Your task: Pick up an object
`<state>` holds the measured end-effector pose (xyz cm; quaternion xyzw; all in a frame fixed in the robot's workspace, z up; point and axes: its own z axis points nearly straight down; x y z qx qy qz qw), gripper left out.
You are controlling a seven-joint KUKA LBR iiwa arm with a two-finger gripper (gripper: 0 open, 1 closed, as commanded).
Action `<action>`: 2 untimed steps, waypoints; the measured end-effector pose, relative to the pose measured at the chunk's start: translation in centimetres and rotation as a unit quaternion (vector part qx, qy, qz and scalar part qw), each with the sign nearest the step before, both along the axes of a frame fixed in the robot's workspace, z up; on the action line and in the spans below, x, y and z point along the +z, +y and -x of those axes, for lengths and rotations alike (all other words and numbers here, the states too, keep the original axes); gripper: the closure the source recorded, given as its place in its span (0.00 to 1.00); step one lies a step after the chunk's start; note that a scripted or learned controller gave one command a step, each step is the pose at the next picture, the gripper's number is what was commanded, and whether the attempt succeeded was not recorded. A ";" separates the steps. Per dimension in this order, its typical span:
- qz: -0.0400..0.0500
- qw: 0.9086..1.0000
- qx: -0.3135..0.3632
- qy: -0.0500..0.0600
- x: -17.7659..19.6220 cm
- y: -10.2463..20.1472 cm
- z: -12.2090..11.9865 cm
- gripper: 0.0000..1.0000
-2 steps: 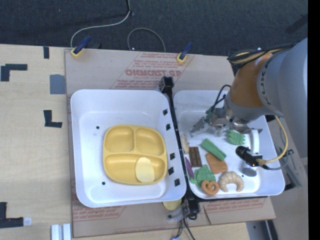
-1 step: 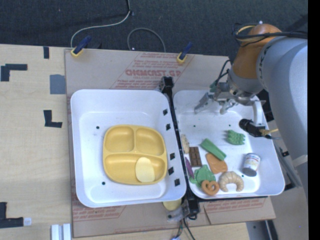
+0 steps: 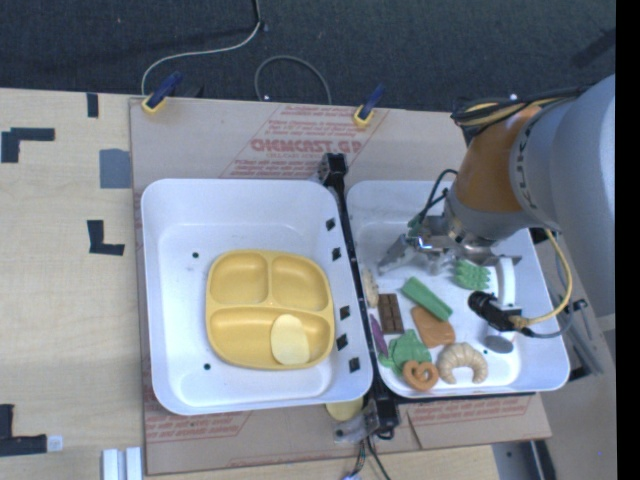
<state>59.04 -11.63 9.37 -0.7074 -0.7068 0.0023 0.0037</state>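
Camera view: the grey arm's two-finger gripper (image 3: pixel 418 249) hangs low over the right white bin (image 3: pixel 540 368), its metal fingers (image 3: pixel 392 258) spread apart with nothing between them. Toy foods lie below it, among them a green wedge (image 3: pixel 427 299), brown bar (image 3: pixel 391 313), croissant (image 3: pixel 461 362) and pretzel (image 3: pixel 420 374). A yellow divided plate (image 3: pixel 268 308) sits in the left white bin (image 3: pixel 165 268).

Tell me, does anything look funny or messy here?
A little. The toy foods lie jumbled in a heap at the near end of the right bin, some overlapping. The yellow tray in the left bin sits slightly askew, with one pale round piece in it.
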 end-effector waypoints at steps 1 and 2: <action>0.002 1.000 0.002 -0.007 -0.7 -1.0 -8.1 0.00; 0.002 1.000 -0.001 -0.007 -0.6 -5.5 -1.3 0.00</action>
